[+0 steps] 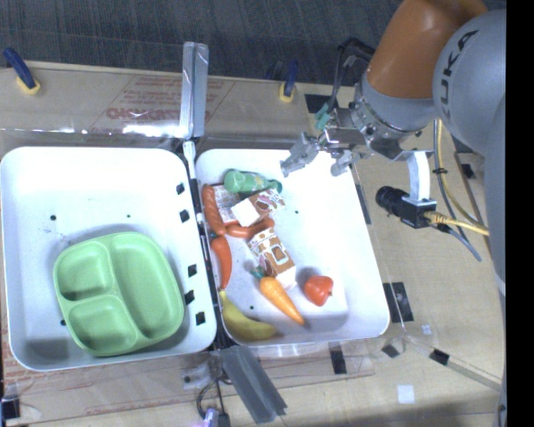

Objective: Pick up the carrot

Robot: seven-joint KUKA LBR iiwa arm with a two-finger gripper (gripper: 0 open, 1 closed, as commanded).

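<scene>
Carrot [281,300] sits well below the fingers [319,156] toward the near bin wall, long axis slanted down-right; fingers look spread apart, gripping nothing.

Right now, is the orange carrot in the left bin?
No, the orange carrot lies in the right white bin, beside a yellow banana.

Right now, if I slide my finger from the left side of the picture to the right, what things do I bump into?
Green tray → yellow banana → carrot → red tomato → gripper, up above the right bin.
</scene>
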